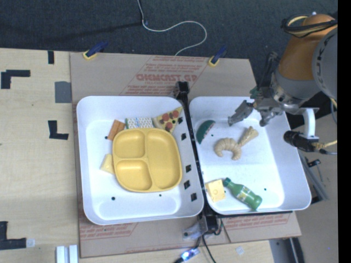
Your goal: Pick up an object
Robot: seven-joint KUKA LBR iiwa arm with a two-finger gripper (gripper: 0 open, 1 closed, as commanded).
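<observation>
Tan and curved like a croissant (pixel 229 147), the task's thing lies near the middle of the right bin (pixel 285 169), with a pale bone-like piece (pixel 248 135) touching its upper right end. Just above them hangs the gripper (pixel 253 117), its 2 fingers spread wide with nothing between them, while a green bottle (pixel 243 194) lies near the front wall

pretty plain setup tbh: dark blue-grey carpet (pixel 66 10) along the back, well off from the gripper, a light wooden benchtop (pixel 33 163) with black tape marks (pixel 55 130), and a brown cardboard sheet (pixel 159 73) held by blue-and-yellow clamps (pixel 94 50)
</observation>
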